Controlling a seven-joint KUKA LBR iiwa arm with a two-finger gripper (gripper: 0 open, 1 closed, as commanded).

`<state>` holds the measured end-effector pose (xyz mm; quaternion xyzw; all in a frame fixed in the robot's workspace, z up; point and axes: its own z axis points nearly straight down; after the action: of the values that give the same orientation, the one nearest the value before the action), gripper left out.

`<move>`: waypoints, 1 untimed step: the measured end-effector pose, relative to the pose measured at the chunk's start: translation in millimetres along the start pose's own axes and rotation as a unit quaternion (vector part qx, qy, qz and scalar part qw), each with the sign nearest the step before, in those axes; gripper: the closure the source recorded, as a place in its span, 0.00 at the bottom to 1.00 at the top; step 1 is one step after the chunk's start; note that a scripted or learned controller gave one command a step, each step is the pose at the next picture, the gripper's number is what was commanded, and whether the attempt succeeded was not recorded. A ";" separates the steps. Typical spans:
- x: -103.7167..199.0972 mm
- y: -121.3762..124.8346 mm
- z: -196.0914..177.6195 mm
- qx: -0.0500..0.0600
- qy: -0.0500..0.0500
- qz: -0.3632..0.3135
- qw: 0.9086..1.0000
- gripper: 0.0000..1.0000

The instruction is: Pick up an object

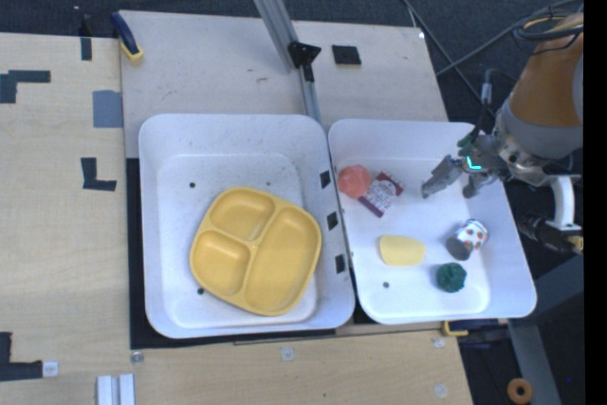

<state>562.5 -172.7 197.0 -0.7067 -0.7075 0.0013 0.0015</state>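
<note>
While flat, yellow piece lengthwise left-right.

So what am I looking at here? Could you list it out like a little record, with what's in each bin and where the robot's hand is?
left bin: holds a yellow divided plate
right bin: holds five small things
pink ball: near the bin's left wall, touching a small red-and-white packet
yellow lump: middle of the bin
grey-and-white object: right of the yellow lump
green ball: front right
gripper: fingers spread, over the right bin's back right part, holding nothing
</note>
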 end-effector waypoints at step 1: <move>0.0 0.6 -0.8 -0.001 0.000 0.000 1.000 0.00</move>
<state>563.1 -172.7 197.8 -0.7066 -0.7076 0.0007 0.0006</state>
